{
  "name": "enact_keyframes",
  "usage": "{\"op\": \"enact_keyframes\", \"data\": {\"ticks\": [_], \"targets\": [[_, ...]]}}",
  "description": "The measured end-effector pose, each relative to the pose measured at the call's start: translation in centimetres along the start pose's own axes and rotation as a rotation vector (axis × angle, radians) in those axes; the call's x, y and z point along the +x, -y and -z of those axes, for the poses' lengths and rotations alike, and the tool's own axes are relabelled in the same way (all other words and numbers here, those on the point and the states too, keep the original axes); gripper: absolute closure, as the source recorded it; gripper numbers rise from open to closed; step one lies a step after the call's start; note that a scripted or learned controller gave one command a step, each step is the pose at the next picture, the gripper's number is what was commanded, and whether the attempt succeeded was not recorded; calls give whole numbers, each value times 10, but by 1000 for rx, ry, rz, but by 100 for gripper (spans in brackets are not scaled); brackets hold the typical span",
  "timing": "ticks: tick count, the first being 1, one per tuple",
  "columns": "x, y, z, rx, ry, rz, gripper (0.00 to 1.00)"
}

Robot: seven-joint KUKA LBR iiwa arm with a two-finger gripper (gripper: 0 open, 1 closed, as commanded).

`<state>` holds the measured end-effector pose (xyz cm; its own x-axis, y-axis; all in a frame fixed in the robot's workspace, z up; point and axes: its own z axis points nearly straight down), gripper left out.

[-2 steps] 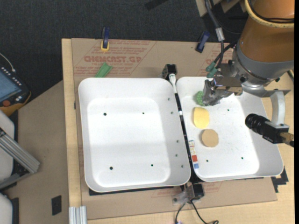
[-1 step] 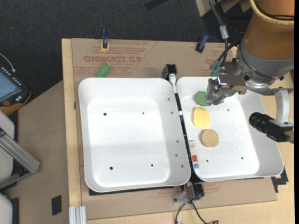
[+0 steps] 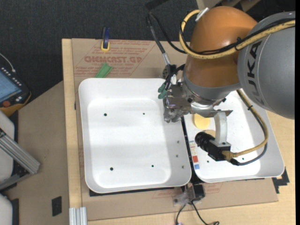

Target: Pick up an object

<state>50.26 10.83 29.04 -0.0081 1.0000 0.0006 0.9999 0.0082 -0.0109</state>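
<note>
Over right bin (image 3: 272, 165), poised low above yellow disc (image 3: 202, 122), presumably for grasping; end effector (image 3: 206, 116) state untellable.

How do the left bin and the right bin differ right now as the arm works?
The left bin lies in open view, its white floor bare apart from small dark dots; the right bin is largely covered by the arm. The right bin holds a pale yellow object under the wrist; nothing like it lies in the left bin. Both are shallow, white and sit side by side.
</note>
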Motion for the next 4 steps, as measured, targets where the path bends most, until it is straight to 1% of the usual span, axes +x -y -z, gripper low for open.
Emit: {"op": "enact_keyframes", "data": {"ticks": [1, 2, 3, 4], "targets": [[-22, 15, 53, -17, 0, -10, 100], [5, 2, 43, -13, 1, -5, 100], [-65, 16, -20, -1, 3, -16, 100], [12, 24, 46, -18, -2, -1, 100]]}}
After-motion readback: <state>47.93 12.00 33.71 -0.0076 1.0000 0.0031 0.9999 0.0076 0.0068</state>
